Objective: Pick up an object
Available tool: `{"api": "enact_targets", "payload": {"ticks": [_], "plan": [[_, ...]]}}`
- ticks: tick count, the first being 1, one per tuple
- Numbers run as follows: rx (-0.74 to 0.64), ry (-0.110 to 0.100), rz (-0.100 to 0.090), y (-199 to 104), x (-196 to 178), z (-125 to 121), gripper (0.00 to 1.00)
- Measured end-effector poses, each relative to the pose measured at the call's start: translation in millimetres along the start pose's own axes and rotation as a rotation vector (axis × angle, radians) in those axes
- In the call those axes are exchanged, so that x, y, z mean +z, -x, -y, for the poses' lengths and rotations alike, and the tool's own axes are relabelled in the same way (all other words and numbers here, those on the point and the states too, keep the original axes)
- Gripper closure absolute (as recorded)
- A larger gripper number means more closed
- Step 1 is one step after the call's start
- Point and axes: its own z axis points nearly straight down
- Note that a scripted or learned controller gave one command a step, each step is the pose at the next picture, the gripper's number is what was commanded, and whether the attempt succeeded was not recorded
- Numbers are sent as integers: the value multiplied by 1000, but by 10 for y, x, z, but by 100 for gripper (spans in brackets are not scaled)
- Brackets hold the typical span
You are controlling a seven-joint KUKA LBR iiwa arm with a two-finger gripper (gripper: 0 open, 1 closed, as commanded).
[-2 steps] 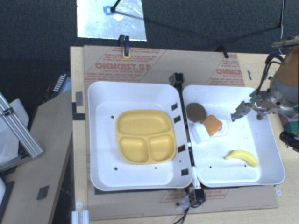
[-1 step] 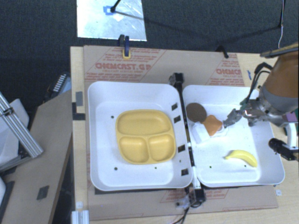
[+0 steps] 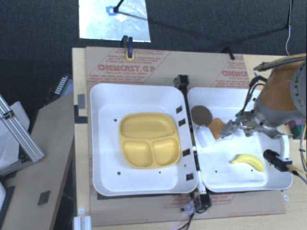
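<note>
Gripper point(image 3: 229, 129) hovering low in right bin point(image 3: 211, 94), near its left half, just beside orange block point(image 3: 217, 127); jaw state unreadable at this angle, cannot tell.

Block sitting near bin's left edge, touching brown disc point(image 3: 201, 114) at its upper left.

Banana point(image 3: 249, 161) lying well apart, toward bin's front right corner.

Risks:
- fingers nudging block against disc, block sliding instead of seating
- pinching both pieces
- closing beside block, missing

Block long axis running upper-left to lower-right, judged roughly; lower end pointing toward bin centre.
</note>
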Motion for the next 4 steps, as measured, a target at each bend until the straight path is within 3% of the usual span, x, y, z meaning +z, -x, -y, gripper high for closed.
{"api": "enact_targets", "payload": {"ticks": [1, 2, 4], "plan": [[0, 6, -1, -2, 310, -18, 0], [-1, 10, 2, 2, 200, -28, 100], [-2, 12, 4, 73, -857, 40, 100]]}}
